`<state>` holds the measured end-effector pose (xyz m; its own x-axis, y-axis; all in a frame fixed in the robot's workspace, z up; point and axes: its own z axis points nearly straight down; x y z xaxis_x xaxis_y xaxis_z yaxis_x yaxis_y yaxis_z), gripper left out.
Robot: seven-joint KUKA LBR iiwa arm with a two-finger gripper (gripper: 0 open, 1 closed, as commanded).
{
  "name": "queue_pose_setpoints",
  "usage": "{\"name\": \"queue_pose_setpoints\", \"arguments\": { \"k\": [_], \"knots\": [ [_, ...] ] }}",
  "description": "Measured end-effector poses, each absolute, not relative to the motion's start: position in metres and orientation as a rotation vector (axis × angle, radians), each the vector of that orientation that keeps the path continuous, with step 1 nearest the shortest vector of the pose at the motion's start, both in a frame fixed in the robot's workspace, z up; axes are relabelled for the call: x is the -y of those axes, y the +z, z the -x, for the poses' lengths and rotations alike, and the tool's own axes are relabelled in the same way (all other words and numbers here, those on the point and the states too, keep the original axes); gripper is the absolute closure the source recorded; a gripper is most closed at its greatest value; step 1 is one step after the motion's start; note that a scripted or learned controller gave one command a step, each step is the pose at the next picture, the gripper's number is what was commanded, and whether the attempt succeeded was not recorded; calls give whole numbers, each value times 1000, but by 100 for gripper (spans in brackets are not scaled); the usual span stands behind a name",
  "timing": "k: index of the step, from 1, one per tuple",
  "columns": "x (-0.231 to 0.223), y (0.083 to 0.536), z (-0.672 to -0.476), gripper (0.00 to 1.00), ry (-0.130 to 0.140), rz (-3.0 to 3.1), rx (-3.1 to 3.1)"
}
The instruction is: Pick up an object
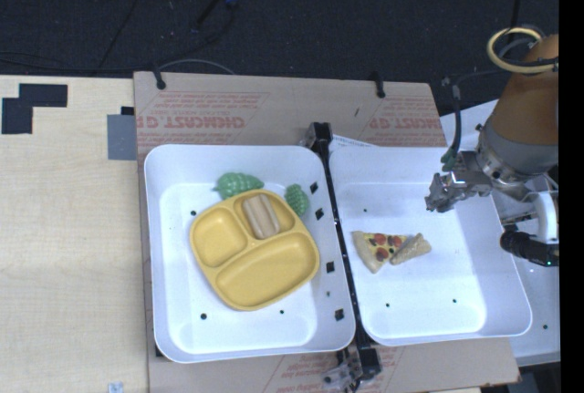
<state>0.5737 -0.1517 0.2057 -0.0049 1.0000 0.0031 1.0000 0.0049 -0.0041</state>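
A pizza slice [390, 248] lies flat in the right bin [493, 309], near its middle. In the left bin [173, 309] a yellow divided tray [239, 277] holds a brown hot dog piece [264, 216] in one upper compartment. Two green leafy pieces, one [237, 184] at the tray's top edge and one [296, 197] at its right, rest on the bin floor. My gripper [441, 197] hangs over the right bin's upper right part, up and to the right of the pizza slice and apart from it. I see nothing between its dark fingers.
A black divider [330, 227] runs between the two bins. Cardboard [274, 113] lies under and behind the bins. The arm's grey and orange body [525, 118] stands over the right bin's far right edge, with cables beside it.
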Motion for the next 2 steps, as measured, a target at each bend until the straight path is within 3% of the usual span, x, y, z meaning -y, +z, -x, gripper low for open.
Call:
{"name": "queue_pose_setpoints", "arguments": {
  "k": [2],
  "knots": [
    [61, 209, -542, 100, 4, 2213, 2221]
  ]
}}
